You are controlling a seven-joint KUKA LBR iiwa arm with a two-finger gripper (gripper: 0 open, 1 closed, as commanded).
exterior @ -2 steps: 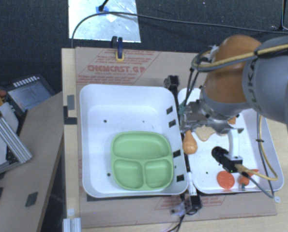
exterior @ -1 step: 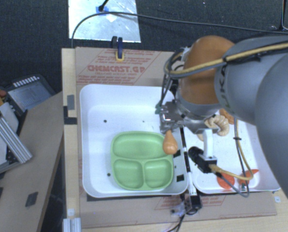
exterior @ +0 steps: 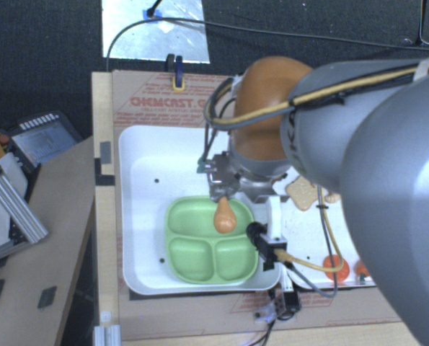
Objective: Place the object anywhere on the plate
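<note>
A green divided plate (exterior: 192, 254) lies in the left white bin (exterior: 138, 193), toward its front. My gripper (exterior: 221, 195) hangs over the plate's large back compartment, with the arm's orange band right above it. A tan-orange, pear-shaped object (exterior: 225, 218) stands upright just under the gripper. Its narrow end points up between the fingers and its rounded end sits low over the plate. Whether the rounded end touches the plate is not visible.
In the right bin lie a tan toast-like piece (exterior: 301, 192) and two small orange-red things (exterior: 334, 265) near the front edge. The big grey arm covers most of that bin. Brown cardboard (exterior: 160, 101) stands behind the left bin.
</note>
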